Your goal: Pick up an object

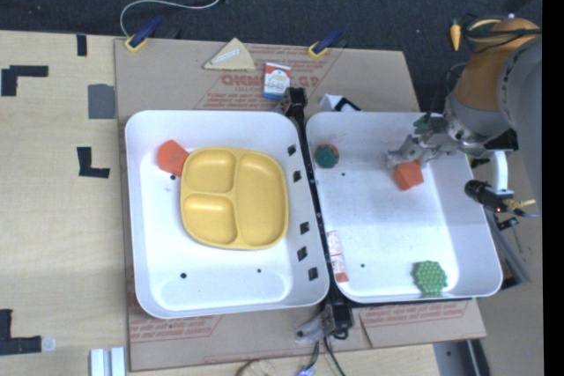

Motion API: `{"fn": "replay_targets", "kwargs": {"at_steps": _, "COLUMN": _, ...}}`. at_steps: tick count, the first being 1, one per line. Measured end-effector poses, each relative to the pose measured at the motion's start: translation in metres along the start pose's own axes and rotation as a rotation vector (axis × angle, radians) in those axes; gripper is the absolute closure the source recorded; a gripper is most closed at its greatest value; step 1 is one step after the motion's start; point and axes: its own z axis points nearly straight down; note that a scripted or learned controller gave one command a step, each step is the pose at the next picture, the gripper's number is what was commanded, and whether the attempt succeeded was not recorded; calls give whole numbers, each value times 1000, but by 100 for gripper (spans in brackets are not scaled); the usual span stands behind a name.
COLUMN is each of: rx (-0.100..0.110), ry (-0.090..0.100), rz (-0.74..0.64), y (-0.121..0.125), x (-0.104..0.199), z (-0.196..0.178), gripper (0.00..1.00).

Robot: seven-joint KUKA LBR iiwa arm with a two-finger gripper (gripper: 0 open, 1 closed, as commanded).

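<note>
A slanted overhead view of a bench with two shallow white bins set side by side on brown cardboard. The grey arm [493, 84] with its orange band reaches in from the right, and its gripper [407, 158] is lowered into the right bin [397, 224] near the far wall.

Directly at the gripper's tip sits a small orange block [408, 176]. It is squat, roughly cube-shaped, with no clear long axis, and its faces sit slightly turned against the bin walls. The metal tip meets the block's upper edge (the parts are small and blurred there, so I cannot tell whether the claw is open, closed, or gripping the block).

Also in the right bin: a small dark green ball [327, 156] near the far left corner, and a bumpy green object [429, 276] near the front right corner, well apart from the block.

The left bin [145, 216] holds a yellow divided plate [235, 197] with three compartments, and an orange piece [172, 157] just beside the plate's far left edge.
</note>
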Motion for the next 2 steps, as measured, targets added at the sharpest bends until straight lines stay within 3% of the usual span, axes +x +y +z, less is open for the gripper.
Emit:
{"fn": "replay_targets", "kwargs": {"at_steps": 1, "rx": 4, "ry": 6, "rz": 0, "y": -22, "x": 84, "z": -109, "gripper": 100}}
{"fn": "replay_targets", "kwargs": {"at_steps": 2, "rx": 7, "ry": 6, "rz": 1, "y": -23, "x": 83, "z": -108, "gripper": 0}}
